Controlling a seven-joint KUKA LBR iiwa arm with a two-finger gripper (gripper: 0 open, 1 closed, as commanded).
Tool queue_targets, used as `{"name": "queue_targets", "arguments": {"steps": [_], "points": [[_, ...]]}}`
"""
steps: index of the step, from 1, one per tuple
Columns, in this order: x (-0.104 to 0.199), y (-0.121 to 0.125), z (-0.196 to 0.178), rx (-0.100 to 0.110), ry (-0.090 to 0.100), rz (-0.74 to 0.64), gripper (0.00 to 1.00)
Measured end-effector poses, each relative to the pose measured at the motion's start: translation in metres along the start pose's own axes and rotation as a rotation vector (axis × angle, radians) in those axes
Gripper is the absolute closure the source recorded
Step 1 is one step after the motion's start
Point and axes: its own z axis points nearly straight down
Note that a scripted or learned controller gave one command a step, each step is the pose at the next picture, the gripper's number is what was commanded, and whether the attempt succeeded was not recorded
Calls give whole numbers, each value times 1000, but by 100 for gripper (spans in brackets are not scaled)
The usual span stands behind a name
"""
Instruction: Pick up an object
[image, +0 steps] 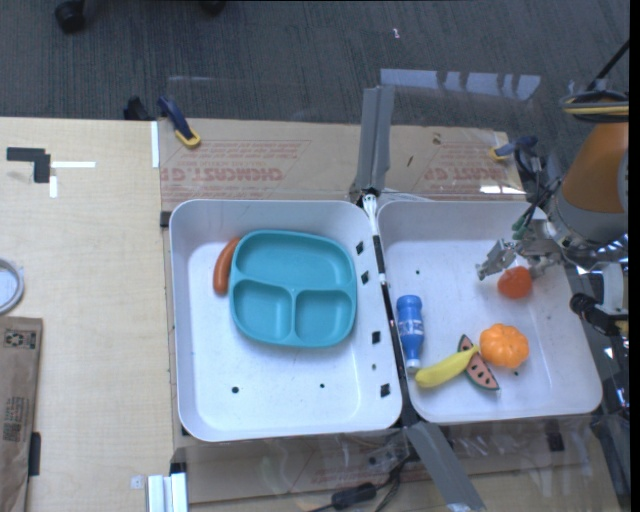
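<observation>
My gripper (514, 260) hangs over the far right part of the right bin (440, 230), its fingers spread open. Just below its fingertips a small red-orange tomato (516, 285) lies on the bin floor, not held between the fingers. Nearer the front of the same bin are an orange fruit (504, 346), a watermelon slice (481, 372) and a yellow banana (444, 368). A blue bottle (409, 327) lies along the bin's left wall.
The left bin (200, 380) holds a teal divided plate (294, 288) with an orange sausage (222, 266) at its left side. A divider (372, 250) separates the two bins. The arm's orange band (600, 165) rises at the far right.
</observation>
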Motion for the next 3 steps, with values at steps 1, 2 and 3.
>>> {"name": "queue_targets", "arguments": {"steps": [1,2,3], "points": [[-3,-1,10,-8,7,-7,0],[-5,-1,1,-8,0,-8,100],[29,-22,-106,-3,-4,-1,100]]}}
